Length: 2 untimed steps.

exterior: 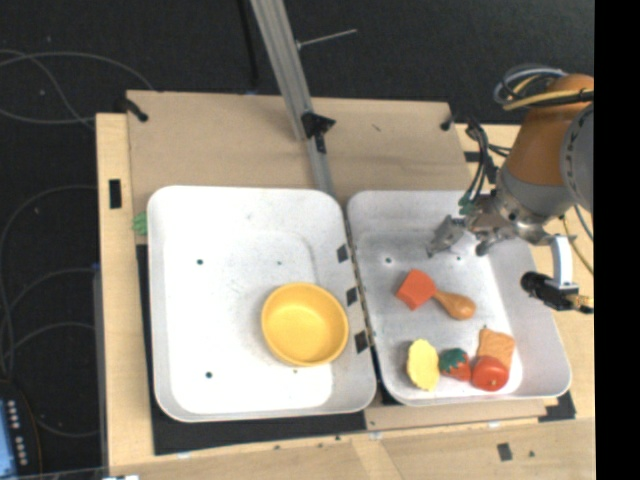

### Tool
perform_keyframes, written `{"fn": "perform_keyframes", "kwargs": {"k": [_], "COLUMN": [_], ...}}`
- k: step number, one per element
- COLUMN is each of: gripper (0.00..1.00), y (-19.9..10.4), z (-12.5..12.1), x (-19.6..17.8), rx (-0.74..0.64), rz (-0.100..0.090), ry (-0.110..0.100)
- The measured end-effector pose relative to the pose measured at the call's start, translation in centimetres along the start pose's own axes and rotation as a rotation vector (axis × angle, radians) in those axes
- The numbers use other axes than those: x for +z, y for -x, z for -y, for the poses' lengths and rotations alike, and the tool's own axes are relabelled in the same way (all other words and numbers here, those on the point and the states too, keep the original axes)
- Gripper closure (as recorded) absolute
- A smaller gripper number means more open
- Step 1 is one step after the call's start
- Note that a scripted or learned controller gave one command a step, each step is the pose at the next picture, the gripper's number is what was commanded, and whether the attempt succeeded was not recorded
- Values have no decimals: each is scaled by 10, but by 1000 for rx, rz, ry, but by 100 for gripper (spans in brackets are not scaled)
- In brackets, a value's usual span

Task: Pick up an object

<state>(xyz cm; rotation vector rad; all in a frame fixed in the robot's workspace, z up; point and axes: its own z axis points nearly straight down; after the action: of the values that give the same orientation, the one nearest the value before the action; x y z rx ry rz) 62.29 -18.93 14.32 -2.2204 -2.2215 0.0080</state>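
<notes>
**Technician:** Gripper status: fingers apart, nothing between them. It hangs over the upper part of the right-hand shallow white bin, on the grey arm with the orange band.

**Observer:** Nearest candidate?

**Technician:** The orange-red block with a tan rounded handle, lying flat just below the gripper, near the bin's middle. It looks like rigid, light plastic; I judge it will not deform. Grasp across the blocky head, since the rounded handle may slip.

**Observer:** Other items?

**Technician:** Along the lower edge: a yellow lumpy toy corn, a small red and green piece beside it, and a red tomato-like toy against an orange piece. These are crowded; fingers may catch neighbours.

**Observer:** And the left side?

**Technician:** A yellow plastic bowl sits in the left white bin, well apart.
</notes>
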Motion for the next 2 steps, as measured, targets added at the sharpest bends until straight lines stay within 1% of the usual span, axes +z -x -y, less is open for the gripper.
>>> {"fn": "perform_keyframes", "kwargs": {"k": [1,2], "gripper": [0,100], "y": [2,3], "z": [1,-1], "x": [45,30], "rx": [2,1], "rz": [1,2], "ry": [1,9]}}
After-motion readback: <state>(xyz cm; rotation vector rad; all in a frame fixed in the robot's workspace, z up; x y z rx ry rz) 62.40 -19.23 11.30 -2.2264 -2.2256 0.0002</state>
